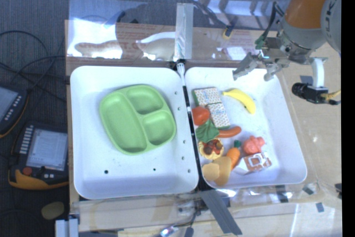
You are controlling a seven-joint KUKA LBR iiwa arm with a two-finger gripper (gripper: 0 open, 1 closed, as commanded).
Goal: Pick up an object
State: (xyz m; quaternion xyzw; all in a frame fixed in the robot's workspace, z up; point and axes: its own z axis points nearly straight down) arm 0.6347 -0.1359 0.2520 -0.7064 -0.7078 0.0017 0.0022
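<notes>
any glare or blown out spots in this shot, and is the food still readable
Camera view: strong glare on the shiny back wall behind the bins, and the right bin rim washes out near the gripper; the banana and green tray stay clear, while the small food items are soft in detail.

A green divided plate (138, 117) is seen in the left bin (89, 175). Toy foods (a banana (242, 99) among them) are crowded in the right bin (288, 136); the gripper (256, 69), fingers spread, is poised at upper right.
</notes>
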